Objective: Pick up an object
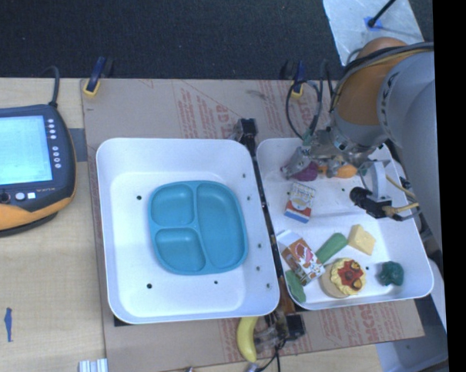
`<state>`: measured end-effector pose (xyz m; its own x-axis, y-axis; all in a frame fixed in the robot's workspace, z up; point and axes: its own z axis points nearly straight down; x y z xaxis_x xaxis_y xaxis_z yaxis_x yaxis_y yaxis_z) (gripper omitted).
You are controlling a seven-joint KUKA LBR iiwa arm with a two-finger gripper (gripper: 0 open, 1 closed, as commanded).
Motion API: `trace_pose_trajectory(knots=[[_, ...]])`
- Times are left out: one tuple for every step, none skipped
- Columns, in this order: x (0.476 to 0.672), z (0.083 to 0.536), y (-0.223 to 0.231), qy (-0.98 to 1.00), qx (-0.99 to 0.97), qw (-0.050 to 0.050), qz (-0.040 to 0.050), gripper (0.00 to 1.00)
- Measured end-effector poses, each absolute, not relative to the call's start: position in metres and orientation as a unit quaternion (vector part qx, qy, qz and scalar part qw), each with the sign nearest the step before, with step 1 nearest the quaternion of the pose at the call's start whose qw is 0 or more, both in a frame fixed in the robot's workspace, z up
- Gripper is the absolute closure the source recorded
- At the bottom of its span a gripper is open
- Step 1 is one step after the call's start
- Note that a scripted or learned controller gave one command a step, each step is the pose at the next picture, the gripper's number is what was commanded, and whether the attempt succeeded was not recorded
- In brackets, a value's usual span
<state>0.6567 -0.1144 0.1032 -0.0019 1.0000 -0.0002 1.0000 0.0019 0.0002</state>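
- Over the far left corner of the right bin [396, 245], the gripper [315, 155] hangs low, at the end of the arm [408, 108], which reaches in from the right.
- Whether the gripper is clenched or released cannot be told from this angle; nothing can be seen held in it.
- A purple thing [306, 171] lies on the bin floor just beside the gripper, at its near left side; touching or apart is unclear.
- An orange thing [346, 169] lies near it, to the right, also close under the wrist.
- A small carton [299, 201], white with red and blue at its lower end, lies just nearer the camera than the purple thing.
- Along the near half of the right bin:
  - a red and white box [299, 257] by the left wall, tilted;
  - a green leaf [294, 286] just below the box, at the near left corner;
  - a green stick [330, 246] lying at a slant between the box and a yellow wedge [362, 239];
  - a round tart [343, 277] with red topping, touching or just beside the lower end of the stick;
  - a dark green lump [390, 273] near the right corner, apart from the tart.
- The left bin [127, 224] holds a blue divided plate [197, 226], flat in its middle.
- On the bench outside the bins, a banana [246, 339] lies by the near edge, between the two bins.
- A screen pad [20, 164] sits well to the left of the left bin.
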Motion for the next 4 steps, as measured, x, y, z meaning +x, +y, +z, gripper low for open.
trace_pose_trajectory(knots=[[0.656, 0.093, -0.100, 0.709, 0.705, -0.001, -0.0011, 0.00], [0.577, 0.092, -0.101, 0.709, 0.705, -0.001, -0.0019, 0.00], [0.640, 0.093, -0.100, 0.708, 0.706, -0.001, -0.0006, 0.00], [0.657, 0.093, -0.099, 0.708, 0.706, 0.000, -0.0001, 0.00]])
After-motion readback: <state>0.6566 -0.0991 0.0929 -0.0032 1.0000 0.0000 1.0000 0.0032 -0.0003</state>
